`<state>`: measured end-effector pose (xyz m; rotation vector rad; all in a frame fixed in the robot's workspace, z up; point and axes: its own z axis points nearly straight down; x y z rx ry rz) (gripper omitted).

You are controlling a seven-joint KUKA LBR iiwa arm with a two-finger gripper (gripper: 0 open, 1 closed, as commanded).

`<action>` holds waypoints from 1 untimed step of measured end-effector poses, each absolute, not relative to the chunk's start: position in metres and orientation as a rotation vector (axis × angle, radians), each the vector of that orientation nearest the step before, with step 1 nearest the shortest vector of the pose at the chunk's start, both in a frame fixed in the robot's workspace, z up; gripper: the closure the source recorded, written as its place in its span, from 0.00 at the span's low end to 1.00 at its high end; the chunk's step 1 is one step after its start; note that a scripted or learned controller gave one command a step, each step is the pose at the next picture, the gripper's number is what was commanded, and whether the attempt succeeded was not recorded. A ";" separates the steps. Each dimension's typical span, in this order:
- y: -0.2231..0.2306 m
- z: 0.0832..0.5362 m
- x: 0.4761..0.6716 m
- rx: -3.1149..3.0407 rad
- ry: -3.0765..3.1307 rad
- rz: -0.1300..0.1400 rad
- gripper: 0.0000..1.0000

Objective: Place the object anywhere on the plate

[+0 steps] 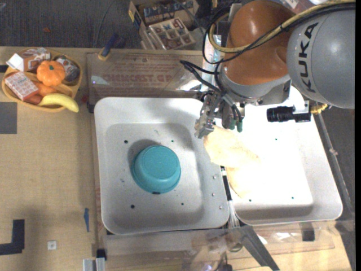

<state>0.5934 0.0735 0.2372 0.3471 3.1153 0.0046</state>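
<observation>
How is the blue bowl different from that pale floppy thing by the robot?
The bowl is teal, round and domed, seemingly upside down; the pale thing is cream, flat and uneven. The bowl sits in the left bin; the pale thing lies in the right bin, under the end effector. Both rest on white bin floors.

The only readable lettering was the brand name "KUKA", printed in dark capitals running up the grey casing of the arm [324,49] at the upper right, while print on the boxes beyond the bins was too blurred to read.
</observation>
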 end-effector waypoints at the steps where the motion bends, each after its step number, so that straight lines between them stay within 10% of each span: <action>1: 0.123 0.230 0.599 0.001 3.135 0.004 1.00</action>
